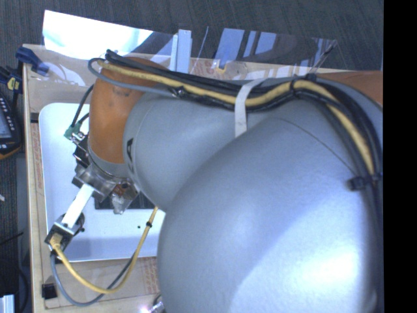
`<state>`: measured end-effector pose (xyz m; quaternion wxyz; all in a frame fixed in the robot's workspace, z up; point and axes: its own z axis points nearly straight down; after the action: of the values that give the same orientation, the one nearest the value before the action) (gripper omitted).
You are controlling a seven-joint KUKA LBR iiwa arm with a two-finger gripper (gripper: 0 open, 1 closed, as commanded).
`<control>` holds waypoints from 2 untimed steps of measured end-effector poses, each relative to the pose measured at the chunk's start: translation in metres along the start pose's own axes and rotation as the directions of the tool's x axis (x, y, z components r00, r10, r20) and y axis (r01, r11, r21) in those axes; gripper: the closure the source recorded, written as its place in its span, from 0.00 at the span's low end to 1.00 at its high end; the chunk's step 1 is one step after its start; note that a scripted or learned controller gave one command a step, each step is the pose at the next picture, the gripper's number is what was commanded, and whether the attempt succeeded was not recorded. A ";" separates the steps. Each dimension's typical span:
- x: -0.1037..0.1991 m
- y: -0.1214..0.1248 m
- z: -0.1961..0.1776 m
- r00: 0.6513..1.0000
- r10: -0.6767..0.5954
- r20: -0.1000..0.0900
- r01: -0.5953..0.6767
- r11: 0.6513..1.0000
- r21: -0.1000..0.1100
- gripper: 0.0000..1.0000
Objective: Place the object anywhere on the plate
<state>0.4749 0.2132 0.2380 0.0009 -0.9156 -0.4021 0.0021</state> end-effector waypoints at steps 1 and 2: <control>0.022 0.020 -0.029 0.988 -0.156 0.001 0.156 0.988 0.001 1.00; -0.009 0.114 -0.027 0.958 -0.286 -0.001 0.286 0.958 0.000 1.00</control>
<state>0.5526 0.1296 0.2647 0.0015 -0.8480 -0.5300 0.0016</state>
